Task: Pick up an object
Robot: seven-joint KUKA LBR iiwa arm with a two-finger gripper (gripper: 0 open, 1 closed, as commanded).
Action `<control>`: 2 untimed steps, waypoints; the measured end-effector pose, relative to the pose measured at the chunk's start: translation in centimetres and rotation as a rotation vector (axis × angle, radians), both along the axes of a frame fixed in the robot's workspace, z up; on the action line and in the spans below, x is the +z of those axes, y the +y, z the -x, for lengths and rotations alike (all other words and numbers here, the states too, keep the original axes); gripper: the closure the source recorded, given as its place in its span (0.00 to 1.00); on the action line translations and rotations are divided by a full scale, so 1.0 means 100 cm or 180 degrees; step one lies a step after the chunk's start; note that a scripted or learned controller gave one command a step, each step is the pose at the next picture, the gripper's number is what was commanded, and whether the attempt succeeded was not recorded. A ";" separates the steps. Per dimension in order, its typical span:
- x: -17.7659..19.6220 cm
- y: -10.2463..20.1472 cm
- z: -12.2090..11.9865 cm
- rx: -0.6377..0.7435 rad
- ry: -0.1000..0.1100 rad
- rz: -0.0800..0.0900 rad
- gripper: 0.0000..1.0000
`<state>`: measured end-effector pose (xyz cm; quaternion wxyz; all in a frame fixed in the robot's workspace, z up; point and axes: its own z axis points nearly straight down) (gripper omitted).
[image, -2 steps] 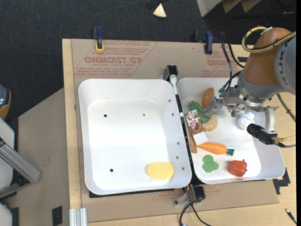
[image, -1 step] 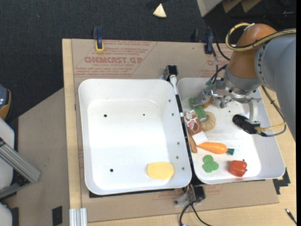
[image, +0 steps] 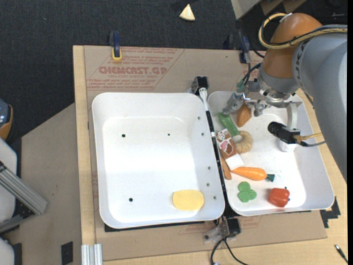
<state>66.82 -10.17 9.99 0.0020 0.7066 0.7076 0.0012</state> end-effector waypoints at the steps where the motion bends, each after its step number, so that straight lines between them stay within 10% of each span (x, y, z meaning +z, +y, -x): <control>1: 0.010 0.000 0.000 0.0000 -0.0002 -0.0001 1.00; 2: 0.091 0.068 0.000 0.0019 -0.0017 -0.0007 1.00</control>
